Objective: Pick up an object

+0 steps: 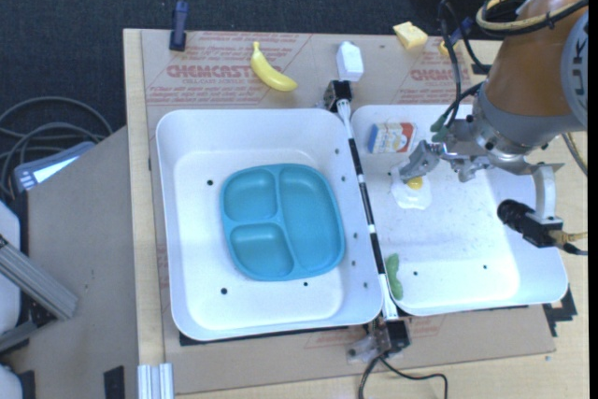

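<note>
Nearest me, a green pepper (394, 276) hugs the right bin's (467, 290) left wall. Farther in, my end effector (418, 165) hangs directly above a pale egg (412, 194); whether it's apart or together, I cannot tell. Beyond sits a small carton (390, 138).

2 white bins (187, 201), 1 blue divided plate (280, 221), 1 banana (269, 70), 1 green pod (393, 276), 1 small carton (390, 138)
</note>
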Tool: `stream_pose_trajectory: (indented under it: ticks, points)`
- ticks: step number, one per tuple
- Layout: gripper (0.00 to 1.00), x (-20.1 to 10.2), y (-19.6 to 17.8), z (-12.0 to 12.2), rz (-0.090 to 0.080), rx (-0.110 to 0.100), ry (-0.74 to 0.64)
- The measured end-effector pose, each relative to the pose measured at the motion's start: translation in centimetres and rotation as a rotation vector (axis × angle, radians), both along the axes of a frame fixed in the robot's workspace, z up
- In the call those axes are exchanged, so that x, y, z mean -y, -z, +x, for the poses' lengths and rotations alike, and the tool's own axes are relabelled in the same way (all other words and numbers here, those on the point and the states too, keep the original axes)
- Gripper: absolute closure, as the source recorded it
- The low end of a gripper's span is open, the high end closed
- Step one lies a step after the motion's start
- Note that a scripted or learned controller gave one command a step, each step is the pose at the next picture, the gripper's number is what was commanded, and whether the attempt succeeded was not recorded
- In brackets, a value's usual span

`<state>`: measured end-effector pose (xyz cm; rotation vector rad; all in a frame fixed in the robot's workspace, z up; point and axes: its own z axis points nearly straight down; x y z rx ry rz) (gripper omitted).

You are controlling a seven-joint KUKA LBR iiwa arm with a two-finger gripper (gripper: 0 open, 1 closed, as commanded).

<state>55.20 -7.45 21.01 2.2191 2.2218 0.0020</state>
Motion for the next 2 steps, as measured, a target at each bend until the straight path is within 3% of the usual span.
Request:
stream_pose_trajectory:
  ticks: [1,2]
  points:
    - [0.0,4.4,5.1,5.1,-0.001,-0.002,0.002]
    - [0.0,2.4,12.6,5.8,0.001,-0.004,0.001]
